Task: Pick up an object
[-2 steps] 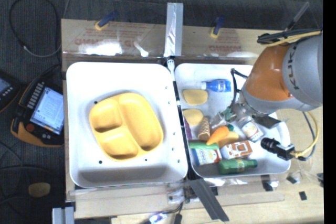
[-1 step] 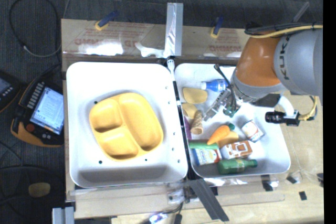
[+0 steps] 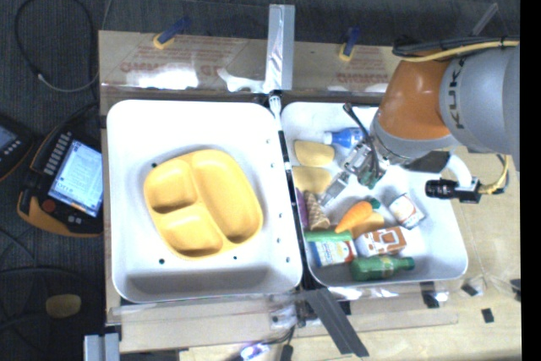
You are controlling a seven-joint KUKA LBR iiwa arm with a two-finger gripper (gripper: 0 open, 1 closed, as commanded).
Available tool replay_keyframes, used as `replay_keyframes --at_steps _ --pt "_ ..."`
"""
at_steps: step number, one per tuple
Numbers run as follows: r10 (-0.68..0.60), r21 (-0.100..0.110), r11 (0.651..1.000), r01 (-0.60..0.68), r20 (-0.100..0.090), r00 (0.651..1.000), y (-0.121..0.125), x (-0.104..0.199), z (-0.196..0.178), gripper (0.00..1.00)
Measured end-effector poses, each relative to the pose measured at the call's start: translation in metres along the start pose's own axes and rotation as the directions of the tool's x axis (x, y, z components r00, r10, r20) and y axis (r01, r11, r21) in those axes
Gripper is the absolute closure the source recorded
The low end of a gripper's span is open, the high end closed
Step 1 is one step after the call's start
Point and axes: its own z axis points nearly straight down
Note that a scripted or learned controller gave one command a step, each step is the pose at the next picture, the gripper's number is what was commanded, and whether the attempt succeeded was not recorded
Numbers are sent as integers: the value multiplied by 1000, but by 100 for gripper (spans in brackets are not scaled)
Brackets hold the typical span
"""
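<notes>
- Camera view, looking down on a bench with two white bins side by side
- Left bin [image 3: 122,182]: holds one yellow divided tray [image 3: 201,202], three compartments, lying flat near the middle
- Right bin [image 3: 448,249]: holds a clutter of small items, crowded toward its left and lower part
- Arm [image 3: 461,101]: grey with an orange band, entering from the right, bent down over the upper part of the right bin, wrist pointing down and to the left
- Gripper [image 3: 345,180]: low inside the right bin, above the pale yellow pieces; fingers too blurred and small to say how far apart they stand; nothing plainly seen between them
- Pale yellow pieces [image 3: 313,165]: two, at the bin's left wall, one above the other
- Blue-and-white bottle [image 3: 345,137]: lying just above the gripper, near the bin's upper edge
- Carrot [image 3: 359,215]: orange, tilted, below the gripper
- Ice-cream cone [image 3: 316,211]: brown, just left of the carrot
- Green bottle [image 3: 382,267]: lying on its side near the bin's lower wall
- Red-and-white carton [image 3: 382,242]: just above the green bottle
- Small can [image 3: 406,210]: right of the carrot
- Handheld pendant [image 3: 68,182]: on the floor left of the bench, screen lit
</notes>
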Motion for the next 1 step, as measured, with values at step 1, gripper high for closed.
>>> replay_keyframes --at_steps 1 --pt "536 -4 844 -536 -4 844 -49 33 -1 0"
